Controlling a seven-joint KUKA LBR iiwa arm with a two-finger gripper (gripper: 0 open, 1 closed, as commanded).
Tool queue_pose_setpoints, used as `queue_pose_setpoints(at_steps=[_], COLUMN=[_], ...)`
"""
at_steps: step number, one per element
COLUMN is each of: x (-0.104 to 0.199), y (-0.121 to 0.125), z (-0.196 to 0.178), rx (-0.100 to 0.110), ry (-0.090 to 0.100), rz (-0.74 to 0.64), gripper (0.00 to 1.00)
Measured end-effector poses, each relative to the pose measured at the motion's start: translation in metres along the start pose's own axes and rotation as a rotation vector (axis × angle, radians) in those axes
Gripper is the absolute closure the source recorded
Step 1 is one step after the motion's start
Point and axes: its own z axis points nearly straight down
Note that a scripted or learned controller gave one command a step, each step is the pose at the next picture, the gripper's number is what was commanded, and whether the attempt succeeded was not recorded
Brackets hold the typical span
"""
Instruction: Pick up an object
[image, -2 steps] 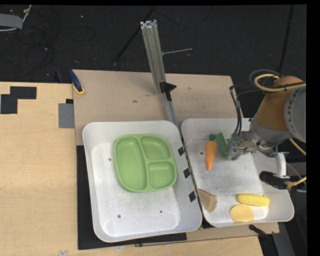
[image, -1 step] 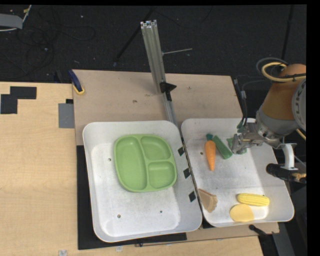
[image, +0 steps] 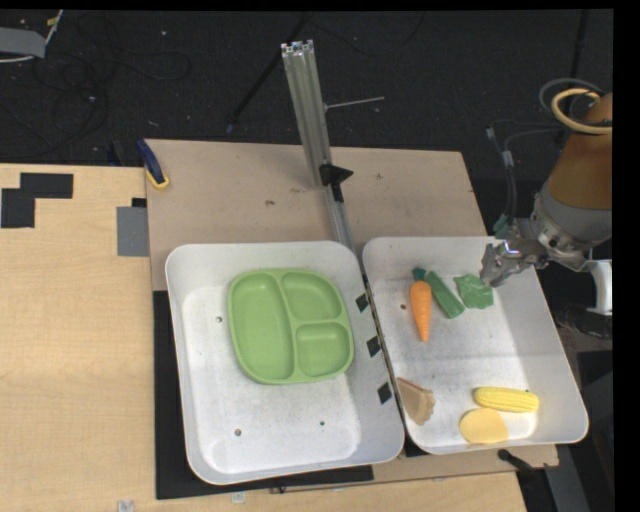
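Two white bins are sitting side by side on the worktop. No brand, label or legible writing is showing on any item. The left bin is carrying one green divided plate with three compartments. The right bin is holding five objects — one orange carrot with a green top, one green block, one yellow corn cob, one yellow rounded piece just beside it, and one tan wedge near the bin's left wall. The hand is hovering at the bin's upper right, just above the green block; whether its fingers are parted cannot be told.
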Motion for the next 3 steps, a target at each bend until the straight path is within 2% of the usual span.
queue_pose_setpoints(at_steps=[1,2,3], x=[0.006,0.058,0.106], y=[0.003,-0.013,-0.042], z=[-0.044,-0.03,-0.027], rx=[0.003,0.009,0.009], ry=[0.001,0.003,0.002], rz=[0.0,-0.001,0.001], gripper=[1.0,1.0,1.0])
